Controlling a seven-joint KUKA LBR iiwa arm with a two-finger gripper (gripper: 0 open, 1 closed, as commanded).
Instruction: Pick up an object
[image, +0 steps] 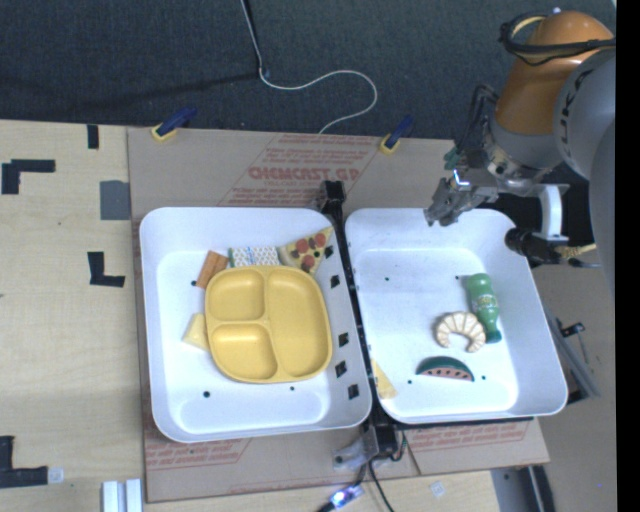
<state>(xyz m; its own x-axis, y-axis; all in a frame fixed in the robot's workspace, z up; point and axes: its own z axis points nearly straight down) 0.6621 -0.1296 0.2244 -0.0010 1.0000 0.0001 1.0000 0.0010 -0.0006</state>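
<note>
Lying flat: green bottle (482, 303)

KUKA iiwa arm (585, 95), upper right corner of the camera view. Outer casing smooth, rounded and grey; a broad, glossy orange band (545, 65) encircles the segment above the wrist. A dark cable loops over the top of the orange band. Below the band, a compact wrist assembly of dark and pale metallic parts narrows to the gripper (440, 212), whose fingers are slim and dark. A white bracket with a black fitting projects beside the wrist.
</note>
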